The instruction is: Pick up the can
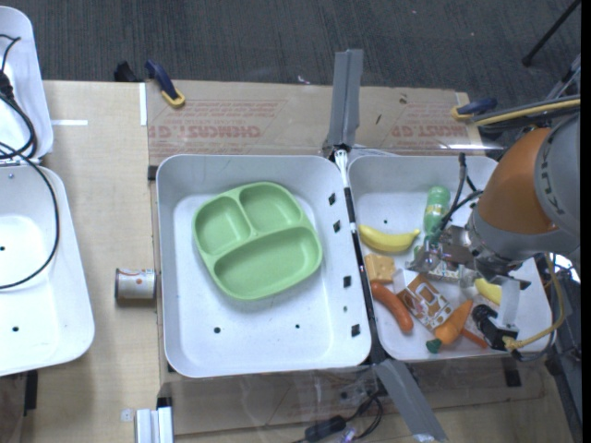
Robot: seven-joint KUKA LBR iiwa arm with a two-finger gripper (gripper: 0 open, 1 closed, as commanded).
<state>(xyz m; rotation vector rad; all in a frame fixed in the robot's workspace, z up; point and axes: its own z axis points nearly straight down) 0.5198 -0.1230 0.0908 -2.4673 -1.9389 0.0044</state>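
Outside the bins, near the surface's left edge, the can (136,285) lies untouched; my end effector (441,258), grip state unclear, works the right bin (403,167).

Can (135,285): a small metal cylinder lying on its side on the desk, outside the left bin (175,340), just beside that bin's left wall and about level with its lower half. Its long axis runs left to right. The body is silvery grey; the end toward the bin shows a brownish-orange label patch.
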